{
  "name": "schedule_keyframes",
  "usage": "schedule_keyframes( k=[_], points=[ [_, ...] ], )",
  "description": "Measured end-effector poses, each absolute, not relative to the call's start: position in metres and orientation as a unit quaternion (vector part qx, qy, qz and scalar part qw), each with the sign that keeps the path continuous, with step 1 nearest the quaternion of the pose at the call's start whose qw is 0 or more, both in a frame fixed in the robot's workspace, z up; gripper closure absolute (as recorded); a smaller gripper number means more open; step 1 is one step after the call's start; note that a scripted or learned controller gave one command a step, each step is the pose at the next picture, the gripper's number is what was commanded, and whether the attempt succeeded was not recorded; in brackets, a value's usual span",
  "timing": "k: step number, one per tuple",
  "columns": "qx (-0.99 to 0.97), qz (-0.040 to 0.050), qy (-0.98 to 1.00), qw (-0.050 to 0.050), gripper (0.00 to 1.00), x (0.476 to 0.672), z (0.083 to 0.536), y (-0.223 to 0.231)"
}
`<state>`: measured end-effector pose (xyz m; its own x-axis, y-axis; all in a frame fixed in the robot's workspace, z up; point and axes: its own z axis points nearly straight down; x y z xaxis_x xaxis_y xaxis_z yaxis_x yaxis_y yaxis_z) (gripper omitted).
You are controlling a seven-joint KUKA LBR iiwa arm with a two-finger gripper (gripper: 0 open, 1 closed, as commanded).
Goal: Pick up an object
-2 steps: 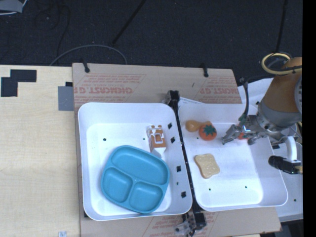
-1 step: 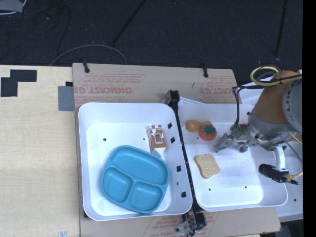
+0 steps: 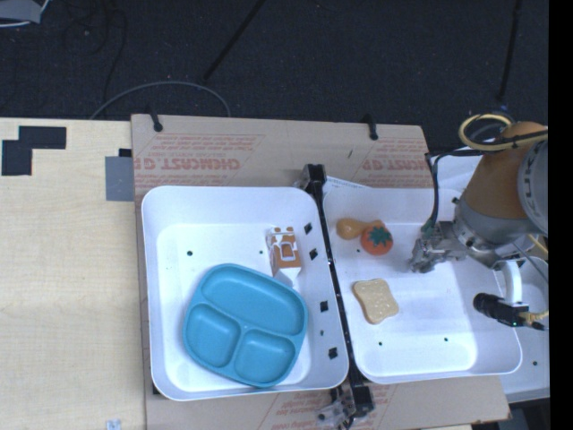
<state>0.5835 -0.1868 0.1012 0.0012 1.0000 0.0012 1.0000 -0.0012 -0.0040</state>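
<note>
On the left of the desk (image 3: 63,267) the wood surface is bare except for some dark square marks near its far edge. A cardboard sheet (image 3: 269,150) lies under two white bins set side by side.

The left bin (image 3: 166,231) holds a blue tray (image 3: 243,324) with three compartments, tilted so one edge rests toward the bin's near wall. Just beyond the tray's far right corner stands a small orange-and-white block (image 3: 285,249), close to the divider between the bins.

The right bin (image 3: 430,352) holds three small things. An orange gourd-shaped piece (image 3: 350,228) lies near the far wall, touching or just beside a red tomato (image 3: 378,240) with a green top. Nearer the camera, apart from both, lies a tan toast slice (image 3: 375,300), flat on the bin floor.

The gripper (image 3: 428,254) hangs low at the bin's right part, near the tomato but apart from it, with open floor between. Nothing shows between its fingers; whether they are spread or closed I cannot tell. The grey arm (image 3: 501,200) with its orange band rises behind it, with cables looping over the bin's right wall.
</note>
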Motion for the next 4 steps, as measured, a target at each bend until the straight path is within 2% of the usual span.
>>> schedule_keyframes(
  k=[2, 3, 4],
  points=[
    [-0.706, -0.0005, -0.708, -0.001, 1.00, 0.586, 0.196, -0.174],
    [-0.706, -0.0010, -0.708, -0.002, 1.00, 0.585, 0.259, -0.172],
    [-0.706, -0.0003, -0.708, 0.000, 1.00, 0.585, 0.282, -0.172]
  ],
)
